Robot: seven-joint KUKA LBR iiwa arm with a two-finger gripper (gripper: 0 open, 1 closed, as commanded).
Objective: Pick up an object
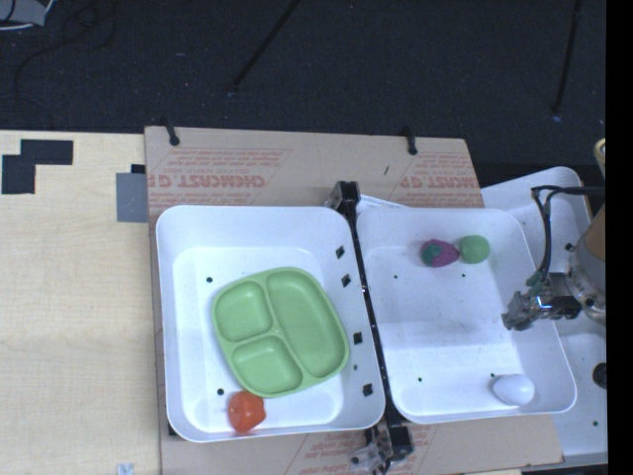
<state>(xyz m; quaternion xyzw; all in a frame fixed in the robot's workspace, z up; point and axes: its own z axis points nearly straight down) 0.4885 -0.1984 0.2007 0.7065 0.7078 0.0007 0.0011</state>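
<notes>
White egg [513, 389] sits at the right bin's [450, 404] 5 o'clock corner, closest to gripper [522, 312] at 3 o'clock rim; can't tell its grip state. Descend centered; wall crowds approach. Purple and green balls [440, 253] at 12.

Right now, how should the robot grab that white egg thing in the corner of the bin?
Probably from straight above, pinching the white egg across its narrow middle. It lies low and rounded on the floor of the right bin, close to the near corner, so a sideways approach would likely hit the walls. The end effector sits at the bin's right rim, just behind it.
</notes>
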